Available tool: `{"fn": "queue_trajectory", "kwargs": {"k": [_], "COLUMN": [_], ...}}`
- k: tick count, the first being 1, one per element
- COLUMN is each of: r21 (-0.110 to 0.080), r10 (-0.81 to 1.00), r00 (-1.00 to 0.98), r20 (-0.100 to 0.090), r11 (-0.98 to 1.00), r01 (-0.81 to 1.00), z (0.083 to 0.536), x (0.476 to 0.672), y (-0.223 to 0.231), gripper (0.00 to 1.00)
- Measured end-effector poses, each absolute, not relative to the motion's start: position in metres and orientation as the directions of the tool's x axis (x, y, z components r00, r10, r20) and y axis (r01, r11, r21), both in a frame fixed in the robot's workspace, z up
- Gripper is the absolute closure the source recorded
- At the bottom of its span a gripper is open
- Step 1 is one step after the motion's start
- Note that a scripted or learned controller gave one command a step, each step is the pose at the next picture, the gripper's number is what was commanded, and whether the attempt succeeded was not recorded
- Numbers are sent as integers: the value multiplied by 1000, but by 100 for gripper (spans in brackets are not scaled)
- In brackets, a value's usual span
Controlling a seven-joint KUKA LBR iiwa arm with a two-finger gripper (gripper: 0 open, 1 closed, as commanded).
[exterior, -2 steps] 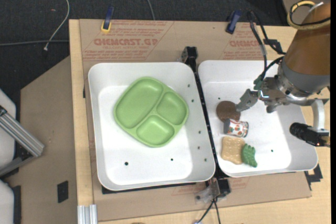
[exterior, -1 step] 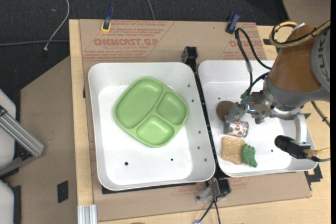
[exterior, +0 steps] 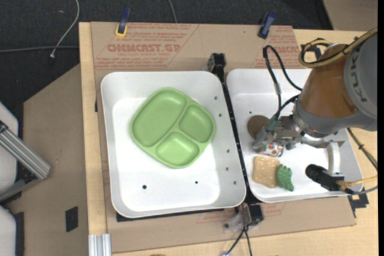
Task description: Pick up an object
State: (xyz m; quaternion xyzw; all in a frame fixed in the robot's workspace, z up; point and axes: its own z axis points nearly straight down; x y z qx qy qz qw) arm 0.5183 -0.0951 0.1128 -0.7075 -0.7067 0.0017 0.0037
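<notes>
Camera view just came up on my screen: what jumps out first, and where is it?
The green divided plate draws the eye, lying alone in the left bin. Next is the grey arm with its orange band, reaching from the right over the right bin, its gripper low among small objects. Just in front of it lie a tan piece and a green toy, side by side.
</notes>
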Motion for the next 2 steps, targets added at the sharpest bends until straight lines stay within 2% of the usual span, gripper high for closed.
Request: {"fn": "queue_trajectory", "kwargs": {"k": [1, 2], "r21": [-1, 5], "r10": [1000, 1000], "r00": [1, -1], "r20": [2, -1], "r11": [-1, 1], "r01": [1000, 1000], "z": [126, 171], "x": [520, 525], "y": [-95, -98], "gripper": [100, 100]}}
